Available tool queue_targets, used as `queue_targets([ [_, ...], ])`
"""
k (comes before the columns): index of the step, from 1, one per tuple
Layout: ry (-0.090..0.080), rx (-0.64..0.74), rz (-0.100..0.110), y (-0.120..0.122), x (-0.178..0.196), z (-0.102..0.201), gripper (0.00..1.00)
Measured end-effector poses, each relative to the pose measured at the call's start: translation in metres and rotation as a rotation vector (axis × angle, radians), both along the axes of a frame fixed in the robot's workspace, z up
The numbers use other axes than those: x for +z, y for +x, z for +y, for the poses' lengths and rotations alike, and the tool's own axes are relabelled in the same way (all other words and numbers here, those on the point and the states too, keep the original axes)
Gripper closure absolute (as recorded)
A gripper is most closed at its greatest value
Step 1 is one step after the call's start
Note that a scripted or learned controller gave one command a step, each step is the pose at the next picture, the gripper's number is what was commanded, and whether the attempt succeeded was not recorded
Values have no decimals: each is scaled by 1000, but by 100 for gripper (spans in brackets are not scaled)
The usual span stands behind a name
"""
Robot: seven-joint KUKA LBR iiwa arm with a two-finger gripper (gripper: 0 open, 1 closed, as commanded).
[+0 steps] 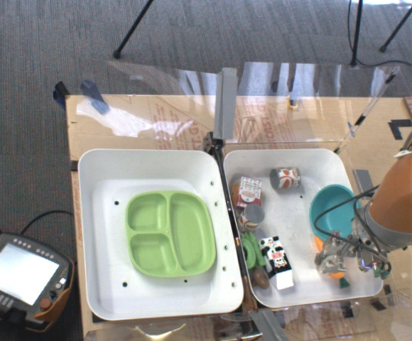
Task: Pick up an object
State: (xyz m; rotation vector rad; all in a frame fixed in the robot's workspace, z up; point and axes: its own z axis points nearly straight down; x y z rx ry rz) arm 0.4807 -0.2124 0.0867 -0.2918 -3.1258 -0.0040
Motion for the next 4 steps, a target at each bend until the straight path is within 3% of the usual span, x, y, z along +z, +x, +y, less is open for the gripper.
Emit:
queue_targets([
  [1, 0, -45, 0, 10, 0, 24, 100],
  [2, 1, -41, -1, 11, 10, 25, 100],
  [3, -1, -122, -2, 36, 0, 35, 100],
  [4, -1, -121, -2, 36, 0, 35, 0],
])
